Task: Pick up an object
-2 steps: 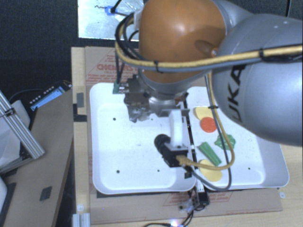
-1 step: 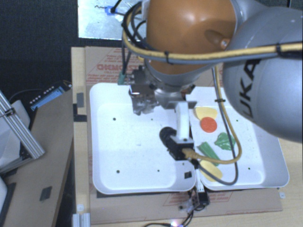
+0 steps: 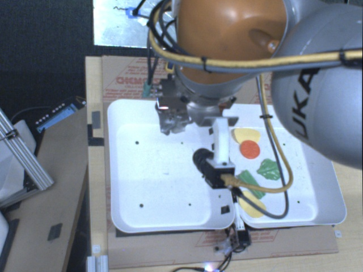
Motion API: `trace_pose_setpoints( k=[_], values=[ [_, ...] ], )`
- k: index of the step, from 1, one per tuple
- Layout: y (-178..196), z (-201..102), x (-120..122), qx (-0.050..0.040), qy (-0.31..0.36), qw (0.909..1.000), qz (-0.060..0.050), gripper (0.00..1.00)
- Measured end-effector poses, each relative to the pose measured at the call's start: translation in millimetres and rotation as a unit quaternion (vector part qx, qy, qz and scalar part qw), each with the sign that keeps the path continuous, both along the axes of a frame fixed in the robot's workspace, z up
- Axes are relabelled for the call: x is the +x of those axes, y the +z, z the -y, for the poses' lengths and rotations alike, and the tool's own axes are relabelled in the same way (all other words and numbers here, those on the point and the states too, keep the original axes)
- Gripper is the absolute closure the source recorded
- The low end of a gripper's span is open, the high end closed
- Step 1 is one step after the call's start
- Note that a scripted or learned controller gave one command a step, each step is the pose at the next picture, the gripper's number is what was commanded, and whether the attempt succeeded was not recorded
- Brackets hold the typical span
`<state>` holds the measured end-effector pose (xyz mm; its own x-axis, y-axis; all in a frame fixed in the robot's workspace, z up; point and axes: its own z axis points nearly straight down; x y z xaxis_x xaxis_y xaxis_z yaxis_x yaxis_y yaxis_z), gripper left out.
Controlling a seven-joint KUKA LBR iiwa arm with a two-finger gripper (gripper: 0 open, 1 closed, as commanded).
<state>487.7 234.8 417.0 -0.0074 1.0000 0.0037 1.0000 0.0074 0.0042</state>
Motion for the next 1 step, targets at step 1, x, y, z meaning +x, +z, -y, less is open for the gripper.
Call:
trace_pose_setpoints(
  k=[1],
  values=[
    [10.9, 0.0, 0.5, 0.0006, 0.001, 1.0000, 0.001, 1.00]
  ],
)
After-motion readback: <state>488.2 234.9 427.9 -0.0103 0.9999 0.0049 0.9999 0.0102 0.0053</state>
